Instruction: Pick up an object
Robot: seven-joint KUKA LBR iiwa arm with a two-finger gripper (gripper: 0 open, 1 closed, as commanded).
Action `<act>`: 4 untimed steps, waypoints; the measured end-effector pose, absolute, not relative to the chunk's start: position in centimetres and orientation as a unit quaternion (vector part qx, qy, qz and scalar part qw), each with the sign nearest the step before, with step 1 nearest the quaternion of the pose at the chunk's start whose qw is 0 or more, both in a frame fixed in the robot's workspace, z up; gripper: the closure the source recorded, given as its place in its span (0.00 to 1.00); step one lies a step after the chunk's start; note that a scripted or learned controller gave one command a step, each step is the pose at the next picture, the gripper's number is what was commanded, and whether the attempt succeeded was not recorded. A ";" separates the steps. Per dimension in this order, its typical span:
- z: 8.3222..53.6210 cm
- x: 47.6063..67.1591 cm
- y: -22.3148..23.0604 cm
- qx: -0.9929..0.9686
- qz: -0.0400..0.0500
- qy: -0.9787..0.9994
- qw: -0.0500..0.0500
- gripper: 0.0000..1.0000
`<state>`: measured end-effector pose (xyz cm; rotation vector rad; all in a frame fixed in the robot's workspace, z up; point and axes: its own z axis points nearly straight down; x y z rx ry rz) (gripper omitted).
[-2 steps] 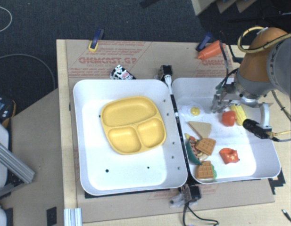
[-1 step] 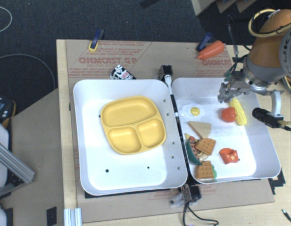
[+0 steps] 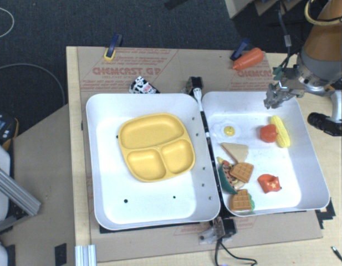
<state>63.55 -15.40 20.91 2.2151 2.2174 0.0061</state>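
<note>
Two white bins sit side by side on the bench [image 3: 76, 148]. The left bin [image 3: 104, 204] holds a yellow divided plate [image 3: 156, 146], lying flat near its middle. The right bin [image 3: 309, 176] carries the toy food: a fried egg [image 3: 228, 130] near its far left, a red tomato [image 3: 268, 133] touching a yellow corn cob [image 3: 280, 131], a tan bread slice [image 3: 235, 150], a waffle [image 3: 241, 172] just below it, a second waffle [image 3: 241, 200] at the near rim, and a red pepper piece [image 3: 269, 183] standing apart in the near middle. Small mixed pieces crowd the left wall beside the waffles.

Outside the bins, an orange carrot [image 3: 248, 59] lies on the bench past the right bin's far rim, and a black-and-white toy [image 3: 142, 85] rests beyond the left bin.

The arm [image 3: 323, 43] comes in from the upper right, its wrist angled down and leftward. The jaws [image 3: 277, 95] hang over the right bin's far edge, just above the corn cob and tomato; I cannot tell whether they are spread or closed, and nothing is seen between them.
</note>
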 end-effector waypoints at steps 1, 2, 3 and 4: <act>22.6 63.6 -15.4 0.707 0.001 0.707 0.002 1.00; 21.9 59.7 -12.9 0.707 -0.001 0.707 -0.002 1.00; 21.3 55.5 -8.7 0.706 -0.001 0.708 -0.003 1.00; 22.6 50.6 -5.1 0.706 -0.001 0.708 -0.003 1.00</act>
